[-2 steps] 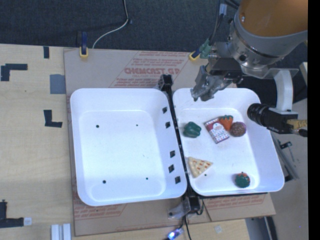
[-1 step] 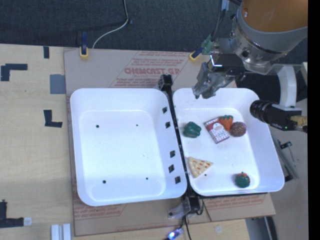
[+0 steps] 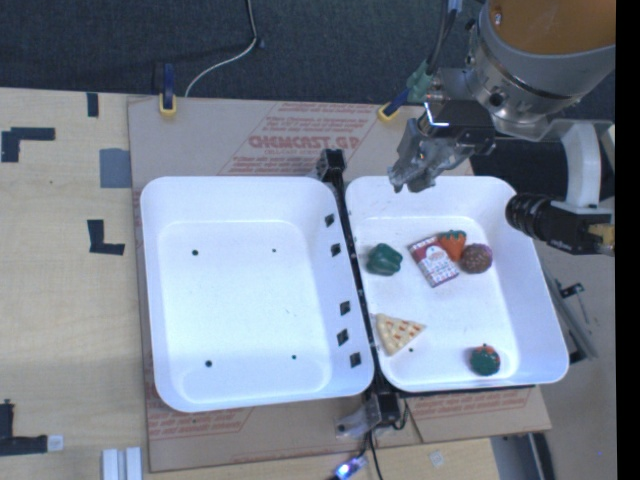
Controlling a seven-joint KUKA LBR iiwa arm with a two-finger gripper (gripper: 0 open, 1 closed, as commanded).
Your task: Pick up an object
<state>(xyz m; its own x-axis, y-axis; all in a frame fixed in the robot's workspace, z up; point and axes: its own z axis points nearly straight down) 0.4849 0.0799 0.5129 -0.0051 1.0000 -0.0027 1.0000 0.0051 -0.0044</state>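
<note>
Whether the metal gripper is clenched cannot be told; it is seen above the right bin, near a glossy green pepper.

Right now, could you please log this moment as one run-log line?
end effector: above right bin's far rim, nothing held | right bin: green pepper, pizza slice, red carton | pick: not yet done
</note>
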